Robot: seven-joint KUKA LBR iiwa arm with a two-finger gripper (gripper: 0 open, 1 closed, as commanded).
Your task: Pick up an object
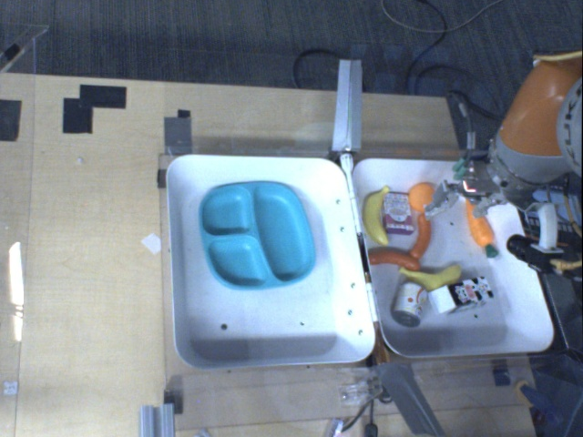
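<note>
The gripper [466,189] hangs over the right bin [528,330], by a carrot [480,228]; I cannot tell its grip. Bananas [375,215], a sausage [393,259] and a can [407,306] lie there. The left bin [182,271] holds a blue tray [259,233].

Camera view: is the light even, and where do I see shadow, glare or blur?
Camera view: soft, fairly even light; a grey shadow lies along the near inside wall of the left bin; a bright glare streak marks the bench at the left edge; the end effector looks small and slightly blurred.
</note>
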